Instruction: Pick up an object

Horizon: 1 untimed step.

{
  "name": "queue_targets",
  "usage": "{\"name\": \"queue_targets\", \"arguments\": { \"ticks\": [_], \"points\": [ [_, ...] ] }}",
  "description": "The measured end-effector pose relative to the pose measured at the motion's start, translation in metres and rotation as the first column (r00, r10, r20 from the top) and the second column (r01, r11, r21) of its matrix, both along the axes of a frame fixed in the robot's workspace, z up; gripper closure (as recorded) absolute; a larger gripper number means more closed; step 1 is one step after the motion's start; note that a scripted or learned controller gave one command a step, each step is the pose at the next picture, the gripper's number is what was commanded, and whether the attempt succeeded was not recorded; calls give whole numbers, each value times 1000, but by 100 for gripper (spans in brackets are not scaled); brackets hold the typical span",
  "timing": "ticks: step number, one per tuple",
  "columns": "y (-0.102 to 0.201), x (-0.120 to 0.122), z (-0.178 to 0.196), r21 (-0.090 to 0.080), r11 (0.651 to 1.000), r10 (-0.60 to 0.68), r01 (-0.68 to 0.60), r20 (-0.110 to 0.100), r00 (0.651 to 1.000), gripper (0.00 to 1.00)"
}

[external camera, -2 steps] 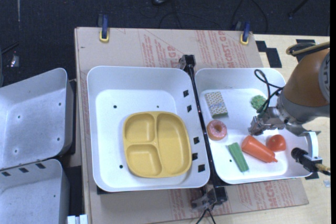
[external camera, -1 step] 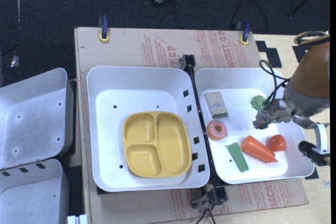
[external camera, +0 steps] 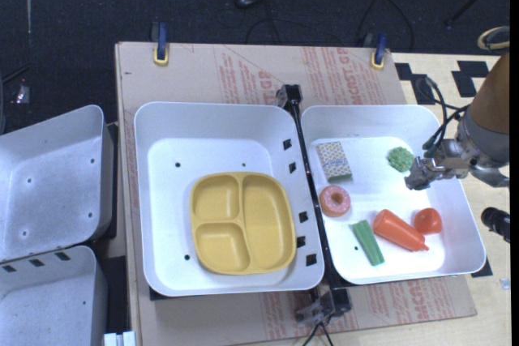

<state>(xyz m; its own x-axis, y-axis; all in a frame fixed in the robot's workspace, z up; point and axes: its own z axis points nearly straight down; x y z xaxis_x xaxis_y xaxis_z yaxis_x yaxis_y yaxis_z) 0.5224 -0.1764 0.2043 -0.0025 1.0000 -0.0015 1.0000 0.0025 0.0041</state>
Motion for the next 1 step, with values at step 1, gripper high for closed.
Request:
{"name": "queue_targets", "arguments": {
  "ticks": [1],
  "points": [
    [4,9,47,0,1000,1,-1,1,1000,100]
  ]
}}
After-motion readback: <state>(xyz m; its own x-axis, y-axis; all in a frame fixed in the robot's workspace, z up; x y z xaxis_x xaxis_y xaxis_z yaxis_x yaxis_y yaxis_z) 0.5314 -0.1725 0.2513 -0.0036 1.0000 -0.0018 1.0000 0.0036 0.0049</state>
